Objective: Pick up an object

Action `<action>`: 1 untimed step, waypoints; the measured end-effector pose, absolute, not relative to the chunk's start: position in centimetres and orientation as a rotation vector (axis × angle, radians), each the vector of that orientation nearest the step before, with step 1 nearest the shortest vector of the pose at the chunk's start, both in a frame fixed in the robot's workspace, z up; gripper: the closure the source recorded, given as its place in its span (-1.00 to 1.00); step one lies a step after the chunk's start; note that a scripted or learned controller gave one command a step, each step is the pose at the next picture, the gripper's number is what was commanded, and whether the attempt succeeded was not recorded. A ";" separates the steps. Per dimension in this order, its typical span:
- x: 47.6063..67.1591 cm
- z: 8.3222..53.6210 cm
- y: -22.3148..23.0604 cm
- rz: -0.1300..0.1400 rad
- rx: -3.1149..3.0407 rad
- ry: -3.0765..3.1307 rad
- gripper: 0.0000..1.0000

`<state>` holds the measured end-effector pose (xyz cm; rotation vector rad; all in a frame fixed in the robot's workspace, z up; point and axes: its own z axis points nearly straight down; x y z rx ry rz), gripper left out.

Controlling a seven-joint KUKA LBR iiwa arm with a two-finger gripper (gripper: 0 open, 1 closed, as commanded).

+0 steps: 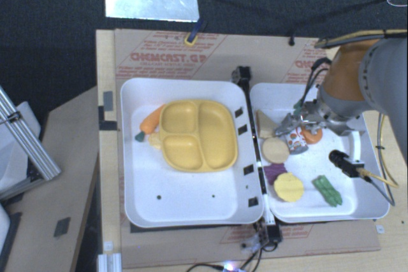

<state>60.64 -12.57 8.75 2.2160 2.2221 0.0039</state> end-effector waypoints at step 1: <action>60.8 10.0 -12.7 0.008 2.211 2.217 1.00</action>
